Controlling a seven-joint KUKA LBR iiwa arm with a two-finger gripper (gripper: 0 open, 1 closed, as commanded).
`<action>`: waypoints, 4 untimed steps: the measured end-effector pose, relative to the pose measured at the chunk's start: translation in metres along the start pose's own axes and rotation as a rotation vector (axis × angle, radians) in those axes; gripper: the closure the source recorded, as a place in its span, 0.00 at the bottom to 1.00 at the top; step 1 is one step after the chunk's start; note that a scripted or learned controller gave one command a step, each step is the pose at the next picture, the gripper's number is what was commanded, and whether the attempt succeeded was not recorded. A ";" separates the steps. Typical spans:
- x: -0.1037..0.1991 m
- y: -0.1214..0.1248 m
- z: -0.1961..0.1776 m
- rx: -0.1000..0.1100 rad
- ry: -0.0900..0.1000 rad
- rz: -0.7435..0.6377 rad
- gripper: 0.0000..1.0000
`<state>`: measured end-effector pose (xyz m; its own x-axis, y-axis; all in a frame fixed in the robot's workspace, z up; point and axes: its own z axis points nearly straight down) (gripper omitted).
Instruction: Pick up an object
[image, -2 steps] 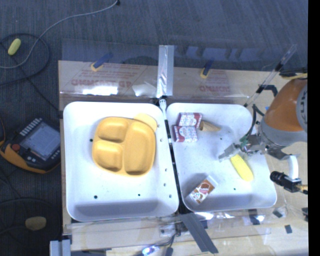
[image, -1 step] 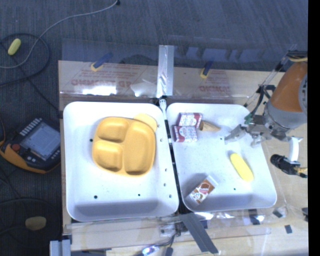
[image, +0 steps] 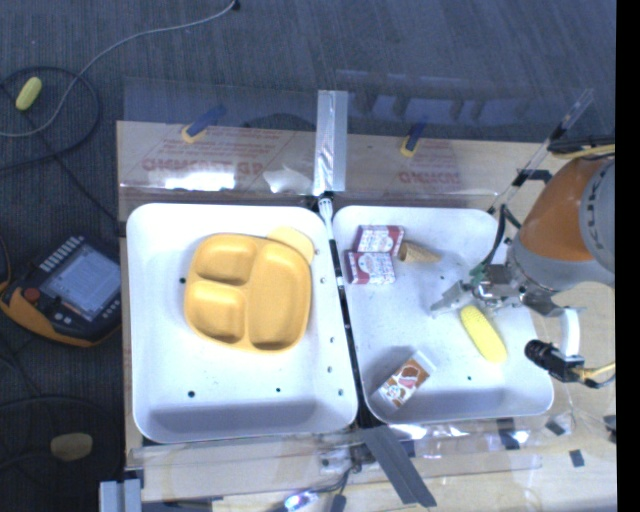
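Gripper low in the right bin.
I can't tell the fingers' state — a yellow banana lies just beside them.

Two white bins sit side by side, holding one yellow divided tray, two red-and-white cartons, one small snack packet, one yellow banana-like piece and one tan stub.

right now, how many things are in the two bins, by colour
yellow: 3 (divided tray, round piece behind it, banana-like piece)
red and white: 3 (two cartons, packet)
tan: 1 (small piece)
total: 7
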<state>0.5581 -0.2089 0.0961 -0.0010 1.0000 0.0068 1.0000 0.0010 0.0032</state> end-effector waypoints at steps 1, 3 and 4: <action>0.007 -0.038 0.005 -0.015 -0.011 -0.077 0.00; -0.010 -0.046 0.005 -0.011 -0.002 0.185 1.00; 0.056 -0.023 -0.100 0.004 -0.008 0.085 1.00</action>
